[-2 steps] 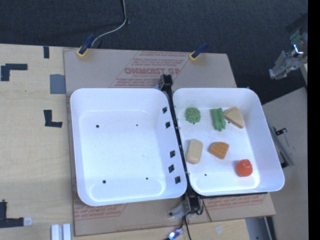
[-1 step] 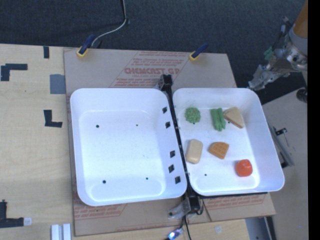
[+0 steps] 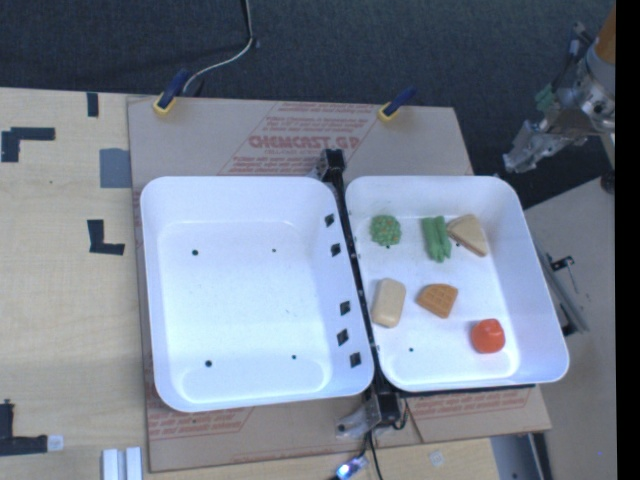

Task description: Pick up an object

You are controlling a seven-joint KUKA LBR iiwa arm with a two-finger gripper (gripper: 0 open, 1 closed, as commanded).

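Crowding is the main risk: 5 small items lie in the right bin, the green stick just beside the tan wedge, so a descent could nudge both. The gripper hangs off past the bin's far corner.
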